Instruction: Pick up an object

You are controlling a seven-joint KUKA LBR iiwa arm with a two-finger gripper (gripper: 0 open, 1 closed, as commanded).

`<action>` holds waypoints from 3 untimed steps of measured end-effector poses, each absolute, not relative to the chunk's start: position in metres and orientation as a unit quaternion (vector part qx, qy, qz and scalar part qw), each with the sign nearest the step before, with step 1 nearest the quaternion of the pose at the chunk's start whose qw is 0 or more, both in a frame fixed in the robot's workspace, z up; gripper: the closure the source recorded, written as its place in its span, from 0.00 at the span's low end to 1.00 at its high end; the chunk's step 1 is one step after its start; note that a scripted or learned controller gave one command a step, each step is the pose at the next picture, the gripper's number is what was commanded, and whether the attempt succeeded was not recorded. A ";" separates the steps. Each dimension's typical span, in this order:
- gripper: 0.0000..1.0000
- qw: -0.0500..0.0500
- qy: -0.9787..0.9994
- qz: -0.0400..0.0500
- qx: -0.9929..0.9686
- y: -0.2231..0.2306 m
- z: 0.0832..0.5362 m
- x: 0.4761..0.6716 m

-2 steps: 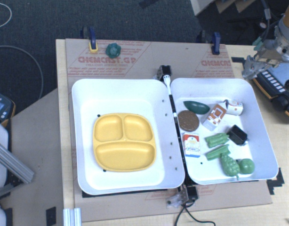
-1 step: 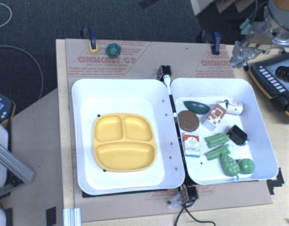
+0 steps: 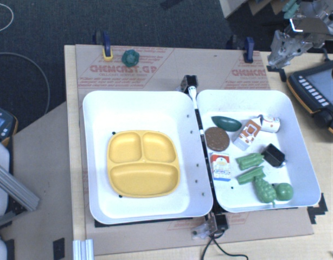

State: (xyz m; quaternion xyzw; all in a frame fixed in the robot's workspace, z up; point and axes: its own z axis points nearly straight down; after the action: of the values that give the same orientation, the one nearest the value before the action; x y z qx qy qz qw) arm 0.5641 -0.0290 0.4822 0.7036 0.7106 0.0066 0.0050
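Gripper (image 3: 288, 42) parked up at far right corner, off bench, well apart from both bins; grip width hard to tell from this angle. Nothing picked yet. Targets clustered in right bin (image 3: 302, 145). Best bet prob. black block (image 3: 273, 155), w/ some space round it. Come straight down, avoid green toys (image 3: 250, 167) just beside, close firmly, lift slow.
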 end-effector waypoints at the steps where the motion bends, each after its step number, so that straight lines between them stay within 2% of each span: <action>1: 1.00 0.003 0.709 0.004 0.705 0.000 0.540 0.504; 2: 1.00 -0.006 0.705 -0.006 0.709 -0.025 0.396 0.479; 3: 1.00 -0.006 0.709 -0.005 0.705 0.044 0.249 0.507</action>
State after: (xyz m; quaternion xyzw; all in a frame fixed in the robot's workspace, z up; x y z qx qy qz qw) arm 0.5066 0.0435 0.2495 0.7049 0.7092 -0.0054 -0.0060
